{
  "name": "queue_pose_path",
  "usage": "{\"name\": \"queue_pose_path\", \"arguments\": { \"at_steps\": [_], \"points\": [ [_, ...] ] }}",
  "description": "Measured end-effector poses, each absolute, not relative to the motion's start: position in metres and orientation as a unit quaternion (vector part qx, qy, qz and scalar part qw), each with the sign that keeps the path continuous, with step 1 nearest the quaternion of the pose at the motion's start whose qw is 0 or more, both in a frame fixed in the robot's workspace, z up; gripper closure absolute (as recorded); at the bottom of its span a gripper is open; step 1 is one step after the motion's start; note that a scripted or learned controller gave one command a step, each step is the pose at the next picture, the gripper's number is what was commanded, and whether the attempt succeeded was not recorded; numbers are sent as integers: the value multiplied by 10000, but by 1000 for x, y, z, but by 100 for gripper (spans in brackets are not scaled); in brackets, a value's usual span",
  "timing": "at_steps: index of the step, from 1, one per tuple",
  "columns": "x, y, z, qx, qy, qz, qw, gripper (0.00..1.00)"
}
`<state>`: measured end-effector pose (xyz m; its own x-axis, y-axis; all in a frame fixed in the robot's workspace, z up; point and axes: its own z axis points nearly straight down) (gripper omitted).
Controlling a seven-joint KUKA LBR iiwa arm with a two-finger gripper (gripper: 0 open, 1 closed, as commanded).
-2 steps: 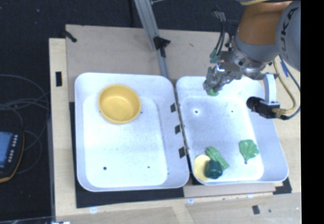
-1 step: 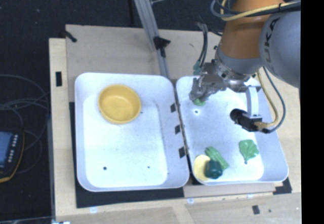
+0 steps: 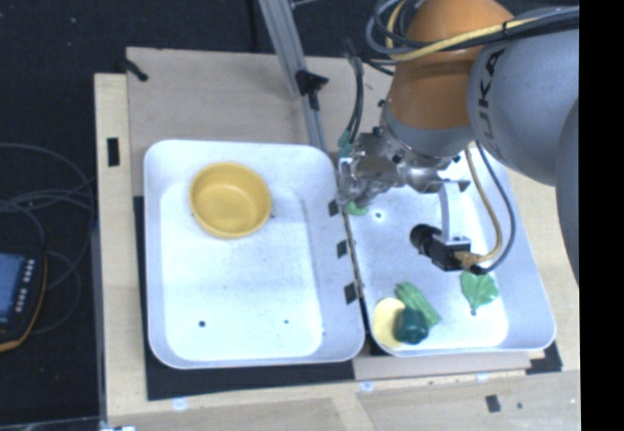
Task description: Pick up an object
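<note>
Nearest the camera, well short of the gripper [image 3: 353, 193] and off toward the arm's side of it, a small heap sits against the near wall of the right bin [image 3: 525, 320]. It is a dark teal ball [image 3: 412, 329] touching a yellow piece [image 3: 384, 320], with a long green piece [image 3: 417, 299] lying against them. That piece's long axis runs at a slant, from the end closer to the gripper away toward the arm's side. A leafy green piece [image 3: 479, 291] lies just beside the heap, farther from the gripper on the same side. Any of these would serve as the thing to pick, and all lie camera-ward of the gripper, so I judge the coming move to be a travel toward the camera and a little to the arm's side before any descent. The gripper hangs over the wall shared by the two bins. A small green scrap [image 3: 355, 210] shows right at its tip, but I cannot tell whether it is held or merely lies beneath, nor whether the jaws are released or clenched. On the gripper's other side, about level with it, a yellow bowl [image 3: 231, 200] stands alone in the left bin [image 3: 234, 302], well apart. The pale tabletop [image 3: 195, 97] runs on beyond.
</note>
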<state>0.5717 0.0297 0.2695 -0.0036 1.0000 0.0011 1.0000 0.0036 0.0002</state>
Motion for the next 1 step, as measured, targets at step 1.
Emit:
{"name": "queue_pose_path", "arguments": {
  "at_steps": [1],
  "points": [
    [541, 81, 256, -7060, -7083, -2, 2, 100]
  ]
}}
